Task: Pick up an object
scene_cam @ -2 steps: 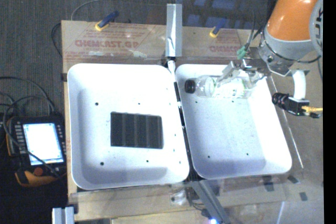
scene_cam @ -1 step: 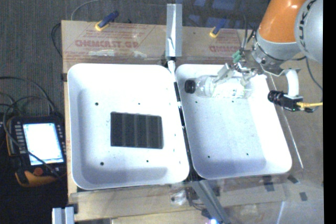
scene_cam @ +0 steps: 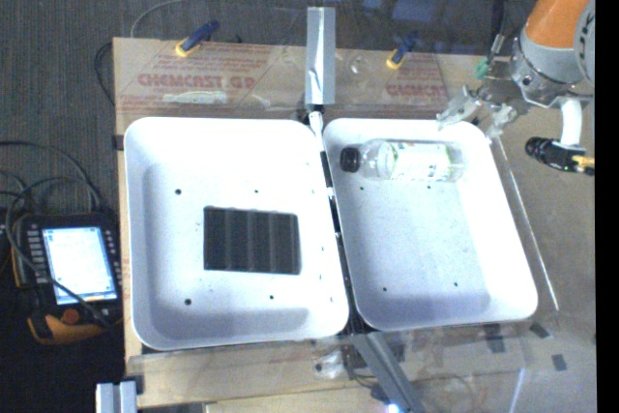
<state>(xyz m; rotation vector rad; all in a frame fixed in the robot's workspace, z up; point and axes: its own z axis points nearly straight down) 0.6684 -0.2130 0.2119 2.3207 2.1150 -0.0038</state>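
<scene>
A clear plastic bottle [scene_cam: 408,161] with a black cap lies on its side at the far end of the right bin [scene_cam: 440,295], cap pointing left. A dark ribbed rectangular pad [scene_cam: 250,240] lies flat in the middle of the left bin [scene_cam: 155,305]. My gripper [scene_cam: 478,110] hovers over the far right corner of the right bin, just right of and above the bottle. Its fingers are spread apart with nothing between them.
The grey arm with its orange band [scene_cam: 566,0] reaches in from the top right. A metal post [scene_cam: 319,68] stands behind the seam between the bins. A handheld screen [scene_cam: 73,264] with cables lies left of the bench.
</scene>
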